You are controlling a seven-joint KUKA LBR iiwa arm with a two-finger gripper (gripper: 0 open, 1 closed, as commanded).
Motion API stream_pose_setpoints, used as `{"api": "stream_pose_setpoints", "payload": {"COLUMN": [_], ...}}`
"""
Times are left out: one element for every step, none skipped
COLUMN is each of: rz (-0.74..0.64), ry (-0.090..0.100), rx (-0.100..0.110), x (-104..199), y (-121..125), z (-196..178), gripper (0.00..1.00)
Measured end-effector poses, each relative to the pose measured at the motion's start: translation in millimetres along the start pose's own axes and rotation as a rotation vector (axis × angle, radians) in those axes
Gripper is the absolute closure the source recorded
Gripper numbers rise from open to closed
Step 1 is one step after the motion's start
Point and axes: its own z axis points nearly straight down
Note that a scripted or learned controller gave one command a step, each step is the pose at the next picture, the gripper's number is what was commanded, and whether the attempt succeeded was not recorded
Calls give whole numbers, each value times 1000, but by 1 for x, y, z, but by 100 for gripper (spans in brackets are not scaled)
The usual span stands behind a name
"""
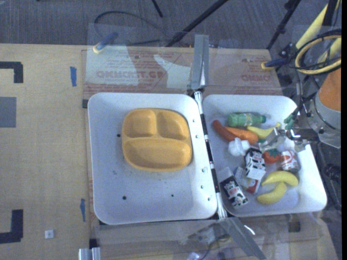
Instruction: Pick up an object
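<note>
Toy food pile [255, 156] crowds right white bin [312, 199]; yellow sectioned plate [157, 138] in left bin [103, 161]; labels unreadable; gripper [282, 140] grasp state unclear.

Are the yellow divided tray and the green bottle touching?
Apart. The camera view shows the yellow divided tray in the left bin, the green bottle in the right bin.

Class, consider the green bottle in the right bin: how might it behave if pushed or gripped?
The green bottle lies on its side, so it would probably roll. Its rounded, smooth-looking body may slip from the gripper. It looks like light plastic.
</note>
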Motion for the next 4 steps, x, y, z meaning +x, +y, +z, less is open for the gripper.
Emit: {"api": "stream_pose_setpoints", "payload": {"rz": [-102,-357,-281,-277], "ry": [-1,-4,-3,-8], "rx": [-2,-7,-8,-16], "x": [-2,-23,-12,-14], "y": [47,35,50,52], "z": [121,149,170,158], "gripper": [0,0,0,100]}}
